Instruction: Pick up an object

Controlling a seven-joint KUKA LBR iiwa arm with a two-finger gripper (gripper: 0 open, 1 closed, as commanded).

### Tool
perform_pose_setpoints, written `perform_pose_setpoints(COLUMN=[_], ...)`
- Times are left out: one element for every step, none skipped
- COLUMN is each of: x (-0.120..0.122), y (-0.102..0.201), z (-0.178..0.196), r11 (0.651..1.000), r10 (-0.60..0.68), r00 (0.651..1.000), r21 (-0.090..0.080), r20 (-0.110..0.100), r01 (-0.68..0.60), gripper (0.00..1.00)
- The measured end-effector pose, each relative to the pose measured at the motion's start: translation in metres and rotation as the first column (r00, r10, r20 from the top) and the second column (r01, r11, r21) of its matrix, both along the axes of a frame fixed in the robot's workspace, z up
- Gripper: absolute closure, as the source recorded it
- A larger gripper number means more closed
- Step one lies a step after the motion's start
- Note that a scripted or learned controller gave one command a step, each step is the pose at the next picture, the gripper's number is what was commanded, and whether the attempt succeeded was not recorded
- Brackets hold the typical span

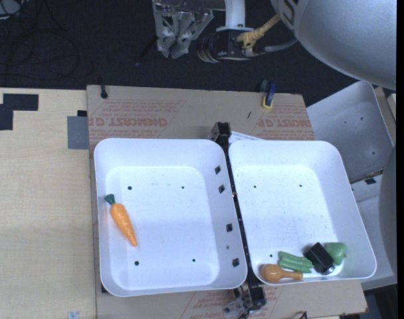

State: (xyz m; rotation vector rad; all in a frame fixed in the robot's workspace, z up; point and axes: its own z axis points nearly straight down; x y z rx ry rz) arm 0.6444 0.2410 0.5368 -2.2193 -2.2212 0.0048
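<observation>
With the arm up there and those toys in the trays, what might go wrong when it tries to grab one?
The black block, green pod, green piece and orange-brown toy crowd one corner of the right bin; the gripper might nudge neighbours or hit the wall. The carrot lies near the left bin's wall, leaving little finger room, and could roll away.

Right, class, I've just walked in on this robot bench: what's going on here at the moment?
A grey robot arm is held up at the top of the view, behind the two white bins, with its gripper over the dark area beyond the bench. Nothing shows between its fingers. A toy carrot lies alone in the left bin. In the right bin, a green pod, a black block, a green piece and an orange piece cluster in the near corner. No pick is under way.
</observation>
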Motion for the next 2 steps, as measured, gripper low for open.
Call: perform_pose_setpoints(x=[0.0001, -0.0004], y=[0.001, 0.0022], z=[-0.0001, -0.0002], r11=[1.0, 1.0], r10=[0.001, 0.004], r00=[1.0, 1.0], r21=[0.0, 0.0], r20=[0.0, -0.001], r01=[-0.001, -0.004], gripper=[1.0, 1.0])
